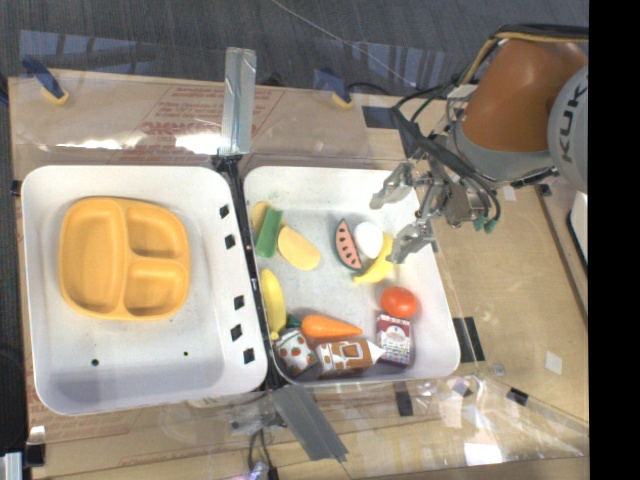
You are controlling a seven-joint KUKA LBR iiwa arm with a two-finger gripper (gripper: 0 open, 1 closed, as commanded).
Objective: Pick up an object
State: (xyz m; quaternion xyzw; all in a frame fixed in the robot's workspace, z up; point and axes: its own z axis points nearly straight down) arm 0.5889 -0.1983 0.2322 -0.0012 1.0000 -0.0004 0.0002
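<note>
A light brown cardboard-lined surface (300, 108) under clear, glossy plastic sheeting held with strips of grey tape (238, 103) and blue tape tabs (50, 86) sits against a dark grey ribbed carpet floor (150, 8), with even overhead light glinting on the wrinkled plastic (480, 398).

Matt white plastic bins (330, 183) hold a smooth yellow plastic tray (124, 258) and glossy plastic toy tomato (399, 302).

My gripper (398, 208) hangs over the right bin (300, 180), back strip bare under me. Front half is packed: carrot (330, 326), tomato (399, 302), cartons touching. Banana (378, 265) and egg (369, 239) sit just beside my fingers. Left bin: open floor around the yellow tray (124, 258).
</note>
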